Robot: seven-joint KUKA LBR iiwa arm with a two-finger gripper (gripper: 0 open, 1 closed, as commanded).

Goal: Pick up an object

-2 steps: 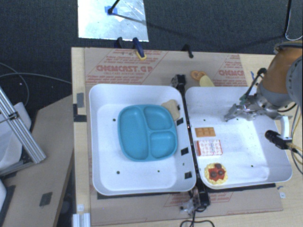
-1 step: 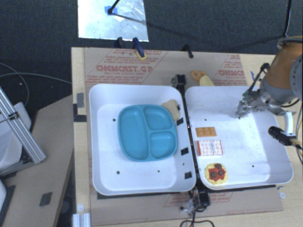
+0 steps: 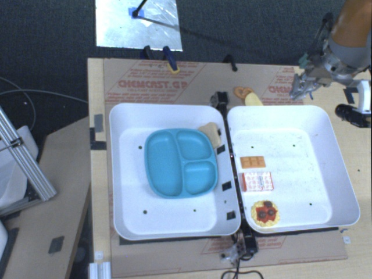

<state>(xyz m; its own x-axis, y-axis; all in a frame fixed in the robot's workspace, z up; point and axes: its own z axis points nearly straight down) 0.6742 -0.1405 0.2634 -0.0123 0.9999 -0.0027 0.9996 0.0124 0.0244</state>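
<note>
My gripper (image 3: 299,89) hangs above the back edge of the right bin (image 3: 325,156), over the cardboard, well clear of the items. In that bin, near its left wall, lie an orange waffle-like square (image 3: 253,162), a red and white packet (image 3: 257,182) and a yellow round piece with red spots (image 3: 265,213). The left bin (image 3: 125,173) holds a blue divided plate (image 3: 180,163) with a tan piece (image 3: 211,133) at its back right corner.
Behind the bins, on the cardboard sheet (image 3: 145,83), lie a small brown piece (image 3: 242,92) and a yellow piece (image 3: 253,100). A blue clamp (image 3: 170,58) sits at the sheet's back edge. A shiny metal sheet (image 3: 138,15) lies farther back.
</note>
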